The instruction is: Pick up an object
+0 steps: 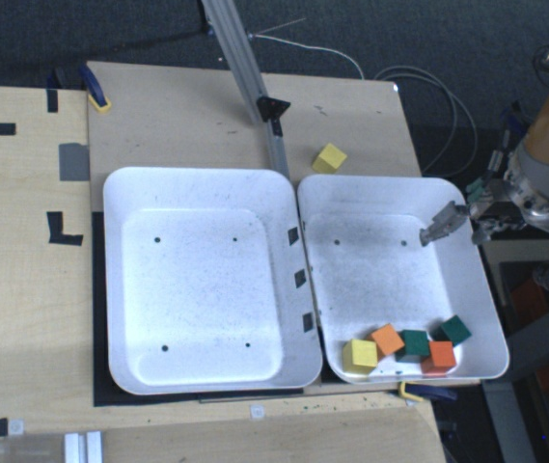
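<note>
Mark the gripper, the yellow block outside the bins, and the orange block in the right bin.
gripper (442, 224): camera view, between its fingertips.
yellow block (330, 158): camera view, top face, on the bench behind the bins.
orange block (387, 339): camera view, top face.

Two bins sit side by side at mid-frame: the left bin (197, 278) and the right bin (390, 268). A cluster of blocks (404, 345) lies in the right bin's lower right corner. One lone block (330, 158) rests on the bench just above the right bin.
</note>
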`<action>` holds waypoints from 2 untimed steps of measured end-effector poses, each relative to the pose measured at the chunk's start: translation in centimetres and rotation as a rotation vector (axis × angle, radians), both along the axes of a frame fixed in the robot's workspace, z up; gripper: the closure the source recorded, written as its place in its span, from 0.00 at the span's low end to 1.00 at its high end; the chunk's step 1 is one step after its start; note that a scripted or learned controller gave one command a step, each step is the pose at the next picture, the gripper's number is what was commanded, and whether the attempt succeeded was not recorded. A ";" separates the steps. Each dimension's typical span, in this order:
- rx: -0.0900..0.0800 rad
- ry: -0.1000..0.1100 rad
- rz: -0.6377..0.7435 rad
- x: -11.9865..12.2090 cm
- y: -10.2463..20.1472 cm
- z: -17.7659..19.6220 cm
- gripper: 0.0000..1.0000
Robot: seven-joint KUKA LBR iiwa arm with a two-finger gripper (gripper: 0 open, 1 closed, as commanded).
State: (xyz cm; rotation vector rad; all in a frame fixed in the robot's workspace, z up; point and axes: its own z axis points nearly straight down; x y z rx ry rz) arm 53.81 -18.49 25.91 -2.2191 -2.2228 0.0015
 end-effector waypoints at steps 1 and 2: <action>0.001 0.005 0.001 6.9 3.7 -17.2 0.00; 0.001 0.007 -0.006 -2.7 1.4 -16.8 0.00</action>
